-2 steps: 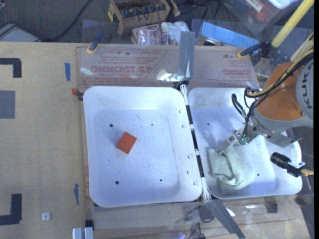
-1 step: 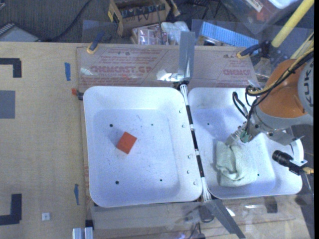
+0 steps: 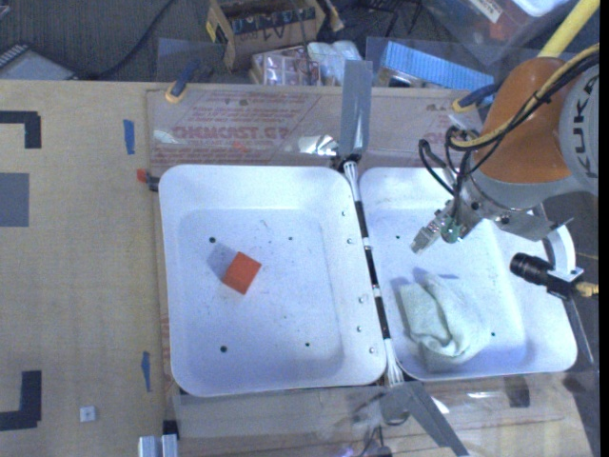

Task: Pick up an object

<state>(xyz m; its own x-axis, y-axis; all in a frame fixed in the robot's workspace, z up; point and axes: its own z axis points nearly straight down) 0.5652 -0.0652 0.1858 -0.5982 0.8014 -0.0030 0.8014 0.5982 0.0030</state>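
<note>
— Bins first: what do you make of them from your overhead camera?

— You have two shallow white bins side by side on the bench. The left bin [image 3: 190,193] holds an orange block [image 3: 242,272], lying on the floor of the bin a little left of its middle, well apart from every wall. The right bin [image 3: 400,193] holds a crumpled pale cloth [image 3: 436,318], lying toward the near side of that bin and close to the divider between the two.

— And the arm?

— You see the arm [image 3: 533,131] reaching in from the right, its orange band sitting over the far right part of the right bin. The gripper [image 3: 433,233] hangs over the middle of the right bin, pointing down and to the left. It sits just beyond the far edge of the cloth, apart from it.

— Is it holding anything?

— You can see nothing between its fingers. How far they stand apart I cannot tell; the tip is too small and blurred in your view.

— And the block?

— Your orange block is across the divider, well apart from the gripper.
</note>
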